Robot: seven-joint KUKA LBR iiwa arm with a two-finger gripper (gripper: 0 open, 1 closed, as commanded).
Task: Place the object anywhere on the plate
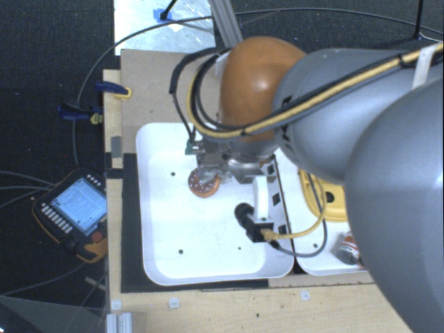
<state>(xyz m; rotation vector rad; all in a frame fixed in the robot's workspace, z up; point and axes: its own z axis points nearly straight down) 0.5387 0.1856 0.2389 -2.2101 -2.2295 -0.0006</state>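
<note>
gripper [208, 165] over brown round object [205, 184], left bin [156, 207] centre | grip state: cannot tell | risk: object slips before reaching yellow plate [331, 201]

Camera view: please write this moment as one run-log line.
arm: over left white bin | small round brown object: under wrist | yellow plate: right bin

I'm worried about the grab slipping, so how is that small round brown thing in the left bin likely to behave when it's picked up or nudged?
The round brown object looks small and flat, so probably light. Lying flat on the left bin, it would likely slide rather than roll. Its low profile may give the gripper little to pinch.
</note>
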